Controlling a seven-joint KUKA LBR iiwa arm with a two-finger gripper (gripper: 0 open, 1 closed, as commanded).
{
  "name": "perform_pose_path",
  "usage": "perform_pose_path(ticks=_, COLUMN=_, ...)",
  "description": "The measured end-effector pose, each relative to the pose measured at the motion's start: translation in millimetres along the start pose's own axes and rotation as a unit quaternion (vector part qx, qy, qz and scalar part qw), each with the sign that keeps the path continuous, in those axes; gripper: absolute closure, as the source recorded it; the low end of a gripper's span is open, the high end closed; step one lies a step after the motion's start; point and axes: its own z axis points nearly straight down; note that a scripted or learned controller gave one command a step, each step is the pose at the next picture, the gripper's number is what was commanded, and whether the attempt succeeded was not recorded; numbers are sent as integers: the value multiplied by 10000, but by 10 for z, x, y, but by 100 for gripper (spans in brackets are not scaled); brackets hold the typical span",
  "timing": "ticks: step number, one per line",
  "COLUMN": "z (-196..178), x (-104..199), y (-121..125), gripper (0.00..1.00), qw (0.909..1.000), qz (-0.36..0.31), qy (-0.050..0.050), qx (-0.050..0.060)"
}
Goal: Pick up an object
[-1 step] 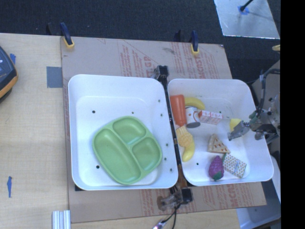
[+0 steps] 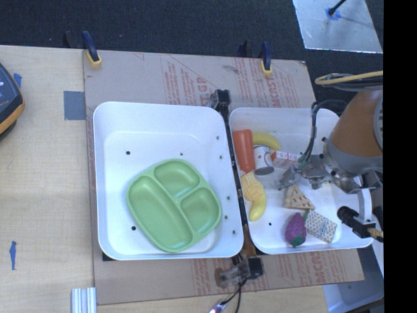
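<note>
Claw low in rt bin, above cracker.

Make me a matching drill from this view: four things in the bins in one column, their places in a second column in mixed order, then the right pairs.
Things:
1. green divided plate
2. orange carrot
3. purple toy
4. corn cob

Places:
A. near edge of the right bin, beside the patterned block
B. far left part of the right bin, next to the banana
C. left bin, near side
D. along the right bin's left wall, just nearer than the carrot

Pairs: 1-C, 2-B, 3-A, 4-D
</note>
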Motion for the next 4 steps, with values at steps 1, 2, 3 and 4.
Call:
perform_pose_path(ticks=1, z=-21, x=452, y=850, gripper=0, qw=10000, qz=9, qy=-1, qx=-21)
perform_pose_path(ticks=2, z=-18, x=438, y=1155, gripper=0, qw=10000, qz=15, qy=-4, qx=1)
perform_pose_path(ticks=3, z=-39, x=328, y=361, gripper=0, qw=10000, qz=9, qy=-7, qx=-7)
perform_pose_path(ticks=4, z=-18, x=515, y=921, gripper=0, qw=10000, qz=9, qy=-9, qx=-6)
